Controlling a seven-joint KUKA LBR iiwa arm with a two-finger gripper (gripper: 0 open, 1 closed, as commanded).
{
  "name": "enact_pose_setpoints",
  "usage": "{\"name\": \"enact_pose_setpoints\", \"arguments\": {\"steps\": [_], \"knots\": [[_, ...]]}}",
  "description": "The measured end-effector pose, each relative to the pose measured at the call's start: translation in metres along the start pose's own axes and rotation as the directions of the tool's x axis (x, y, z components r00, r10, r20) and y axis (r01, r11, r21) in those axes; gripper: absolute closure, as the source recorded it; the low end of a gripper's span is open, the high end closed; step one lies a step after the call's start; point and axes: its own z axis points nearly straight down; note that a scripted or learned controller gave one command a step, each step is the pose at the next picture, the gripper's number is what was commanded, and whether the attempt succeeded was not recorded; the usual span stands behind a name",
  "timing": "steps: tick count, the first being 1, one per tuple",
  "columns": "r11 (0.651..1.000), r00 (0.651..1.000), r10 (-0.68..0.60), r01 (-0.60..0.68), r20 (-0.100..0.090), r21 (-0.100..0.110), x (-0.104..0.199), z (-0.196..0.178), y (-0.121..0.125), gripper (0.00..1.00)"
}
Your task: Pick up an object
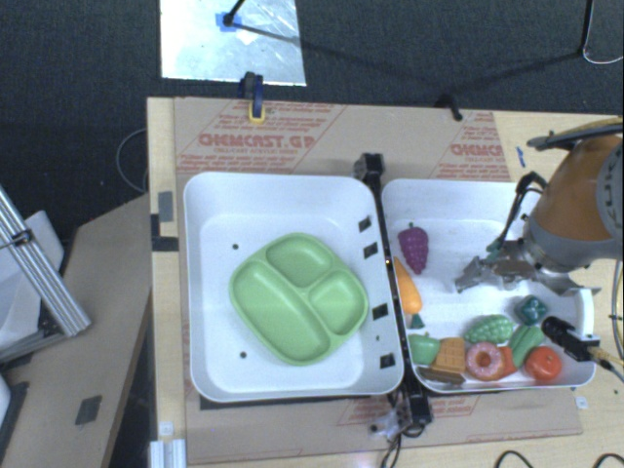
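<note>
Fingers (471, 275) above white bin (458, 224) floor

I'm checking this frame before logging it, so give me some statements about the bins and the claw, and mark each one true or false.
1. The green divided plate lies in the left bin. True.
2. The purple grapes sit on the plate. False: they lie in the right bin.
3. The claw is over the right bin. True.
4. The pink donut lies beside the grapes. False: it is at the bin's near edge, by the red tomato.
</note>
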Motion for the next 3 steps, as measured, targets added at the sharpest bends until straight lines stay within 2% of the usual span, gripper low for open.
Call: {"name": "enact_pose_setpoints", "arguments": {"steps": [1,2,3], "knots": [[1.0,1.0,0.001,-0.001,0.001,-0.004,0.0,0.006,0.001,0.0],[1.0,1.0,0.001,-0.001,0.002,-0.007,0.0,-0.006,0.002,1.0],[1.0,1.0,-0.002,0.002,0.003,-0.009,0.0,-0.049,0.0,1.0]]}}
